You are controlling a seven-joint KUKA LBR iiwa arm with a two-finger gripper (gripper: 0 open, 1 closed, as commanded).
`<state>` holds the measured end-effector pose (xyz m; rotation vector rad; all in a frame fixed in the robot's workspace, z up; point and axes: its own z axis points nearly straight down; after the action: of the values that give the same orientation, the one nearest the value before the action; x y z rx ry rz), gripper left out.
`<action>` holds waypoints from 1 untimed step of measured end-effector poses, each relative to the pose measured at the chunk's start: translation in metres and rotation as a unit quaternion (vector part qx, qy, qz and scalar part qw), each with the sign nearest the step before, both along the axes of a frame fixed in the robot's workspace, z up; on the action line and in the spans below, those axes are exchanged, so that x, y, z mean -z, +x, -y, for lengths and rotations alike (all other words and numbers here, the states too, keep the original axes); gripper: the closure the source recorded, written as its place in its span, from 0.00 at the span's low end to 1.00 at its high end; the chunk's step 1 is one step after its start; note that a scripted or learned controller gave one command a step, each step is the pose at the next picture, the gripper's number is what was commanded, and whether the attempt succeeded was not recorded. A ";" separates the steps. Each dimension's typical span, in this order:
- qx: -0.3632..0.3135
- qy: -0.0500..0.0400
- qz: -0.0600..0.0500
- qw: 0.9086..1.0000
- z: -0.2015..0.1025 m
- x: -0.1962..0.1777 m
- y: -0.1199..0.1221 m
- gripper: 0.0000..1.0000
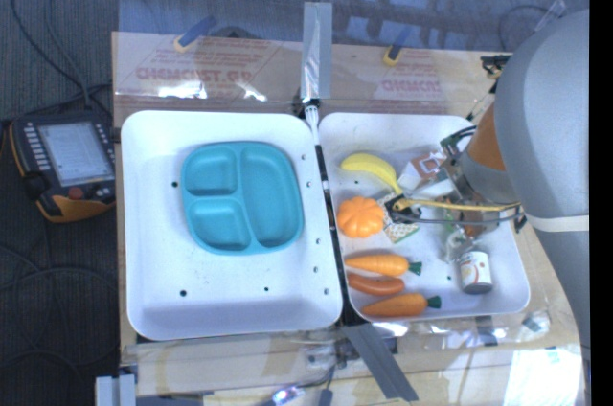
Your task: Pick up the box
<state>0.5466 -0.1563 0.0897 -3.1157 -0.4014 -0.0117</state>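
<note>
The box (pixel 423 170) is a small white and orange carton lying near the back of the right bin (pixel 498 299), just right of the banana (pixel 372 170). My gripper (pixel 457 237) hangs low over the right half of that bin, in front of and to the right of the box and just behind a small can (pixel 474 271). The grey arm with its orange band (pixel 487 146) comes in from the right and hides the bin's far right corner. Nothing can be seen held in the gripper.
In the right bin also lie an orange pumpkin (pixel 360 216), a small patterned packet (pixel 401 228) beside it, two carrots (pixel 380 264) (pixel 395 305) and a sausage (pixel 374 284). The left bin (pixel 153 299) holds a blue divided plate (pixel 239 196). A teach pendant (pixel 62 160) sits on the floor at left.
</note>
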 end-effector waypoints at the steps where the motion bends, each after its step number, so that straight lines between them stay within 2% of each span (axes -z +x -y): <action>1: -0.082 0.002 -0.024 0.996 -0.017 -0.011 0.080 0.00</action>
<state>0.6264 -0.1389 0.1009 -3.0617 -0.6546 0.0613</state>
